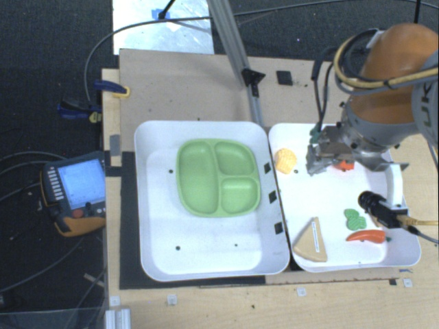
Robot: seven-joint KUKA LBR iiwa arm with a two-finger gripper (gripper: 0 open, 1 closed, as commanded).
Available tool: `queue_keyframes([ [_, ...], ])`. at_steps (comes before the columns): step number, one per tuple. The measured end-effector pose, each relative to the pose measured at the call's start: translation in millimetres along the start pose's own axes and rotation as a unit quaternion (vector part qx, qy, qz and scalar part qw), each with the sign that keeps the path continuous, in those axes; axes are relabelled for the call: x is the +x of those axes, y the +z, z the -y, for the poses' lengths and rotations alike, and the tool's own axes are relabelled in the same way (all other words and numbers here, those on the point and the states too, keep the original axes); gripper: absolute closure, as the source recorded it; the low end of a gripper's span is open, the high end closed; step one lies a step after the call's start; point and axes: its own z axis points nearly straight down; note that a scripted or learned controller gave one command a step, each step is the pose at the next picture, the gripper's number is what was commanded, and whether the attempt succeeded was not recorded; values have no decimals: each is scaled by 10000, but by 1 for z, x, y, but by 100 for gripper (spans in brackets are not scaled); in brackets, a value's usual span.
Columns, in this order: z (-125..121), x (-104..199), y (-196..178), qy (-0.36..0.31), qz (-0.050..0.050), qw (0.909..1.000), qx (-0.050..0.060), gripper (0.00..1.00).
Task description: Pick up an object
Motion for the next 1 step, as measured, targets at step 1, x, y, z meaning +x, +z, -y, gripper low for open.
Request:
queue_keyframes([
  [1,13,51,30,2,0,10000,7,100],
])
